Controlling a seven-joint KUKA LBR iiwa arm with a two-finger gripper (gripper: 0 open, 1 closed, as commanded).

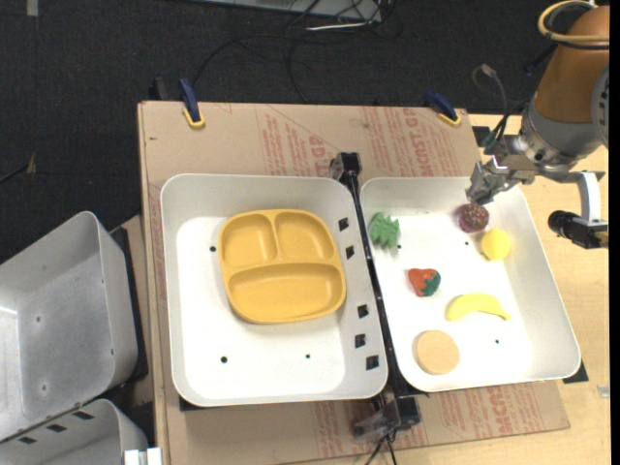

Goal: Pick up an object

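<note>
A small purple, berry-like toy (474,218) is lying near the far wall of the right-hand bin (542,361), directly beneath the gripper (483,190), which is hanging just over it at the end of the grey arm (557,134) reaching in from the right. Whether the gripper is open or closed, and whether it is touching the toy at all, cannot be told from this angle. The attempt appears to be at the approach or grasp stage, with nothing lifted yet. Just beside the gripper, toward the near side, a yellow lemon-shaped toy (496,244) is sitting close enough to get in the way. Farther off toward the viewer are lying a red strawberry (423,281), a banana (476,306) and a tan disc (437,351); a green toy (385,230) is resting well to the gripper's left. Beyond the divider, a yellow sectioned plate (283,264) is occupying the left bin (194,376). The next move is likely calling for a firm closure on the purple toy and a straight lift.
</note>
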